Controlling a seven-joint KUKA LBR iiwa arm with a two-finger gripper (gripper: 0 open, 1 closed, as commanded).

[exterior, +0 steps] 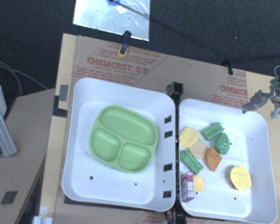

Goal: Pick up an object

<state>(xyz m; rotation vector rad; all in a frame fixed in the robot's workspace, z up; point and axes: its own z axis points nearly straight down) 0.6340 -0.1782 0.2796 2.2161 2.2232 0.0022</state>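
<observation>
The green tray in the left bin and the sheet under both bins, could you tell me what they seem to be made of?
Green tray: probably moulded plastic, matte, one even colour with rounded compartment walls. Sheet: looks like brown cardboard or paper-faced board, dull, with red printed lettering.

Glossy green plastic tray (124, 138)

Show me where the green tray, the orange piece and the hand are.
green tray (123, 138), camera view, middle divider
orange piece (213, 159), camera view, its centre
hand (268, 105), camera view, between the fingertips
</observation>
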